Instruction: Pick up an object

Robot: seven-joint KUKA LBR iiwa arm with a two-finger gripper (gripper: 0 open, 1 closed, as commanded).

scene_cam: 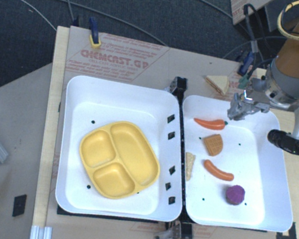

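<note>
The right bin (pixel 274 189) holds an orange carrot (pixel 209 122) near its far edge, a brown cookie-like piece (pixel 213 144), an orange sausage (pixel 219 170), a purple fruit (pixel 234 194) and a pale bread slice (pixel 188 166) by its left wall. My gripper (pixel 235 114) hangs above the bin's far side, just right of the carrot's green tip. Nothing shows between its fingers.
The left bin (pixel 73 131) holds a yellow divided plate (pixel 119 159). A sandwich wedge (pixel 217 83) lies on the board behind the right bin. Clamps (pixel 95 33) sit on the board's far edge. Cables trail over the dark floor behind.
</note>
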